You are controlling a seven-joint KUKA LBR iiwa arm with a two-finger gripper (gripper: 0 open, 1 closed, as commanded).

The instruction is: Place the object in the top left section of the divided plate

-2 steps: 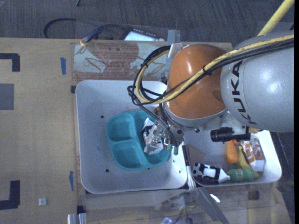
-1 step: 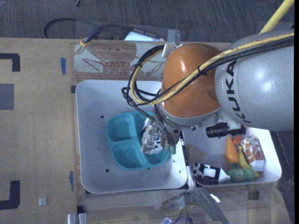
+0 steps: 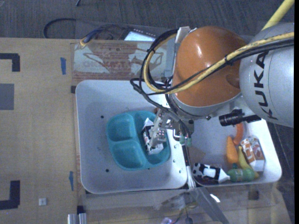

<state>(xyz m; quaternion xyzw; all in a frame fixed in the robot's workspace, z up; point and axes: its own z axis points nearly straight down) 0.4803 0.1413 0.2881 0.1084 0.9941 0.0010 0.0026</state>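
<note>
The grey arm's two-finger tool (image 3: pixel 156 133) hangs over the right-hand part of the teal plastic divided plate (image 3: pixel 122 141), and a small white object with dark markings (image 3: pixel 152 141) lies right at its tip, over the plate's right compartment; whether the tool is pinching that object or merely sits above it cannot be told, since the metal fingers and the object overlap in the view. The plate, with two rounded sections on its left side and one longer section on its right, rests in the left shallow white bin (image 3: pixel 93 125). Above the tool, the arm's large orange band (image 3: pixel 205 64) and a bundle of yellow and black cables (image 3: pixel 154 73) cover the bins' shared upper area. In the right white bin (image 3: pixel 275 171) lie a black-and-white cow-patterned toy (image 3: pixel 208 171), an orange carrot-shaped piece (image 3: pixel 231 150), a yellow banana-like piece (image 3: pixel 243 160), a green item (image 3: pixel 240 174) and a small white-and-orange carton (image 3: pixel 253 152), clustered near the lower right corner. Both bins sit on the light wooden table (image 3: pixel 37 125), which carries black corner markings and blue tape strips on its left part.
</note>
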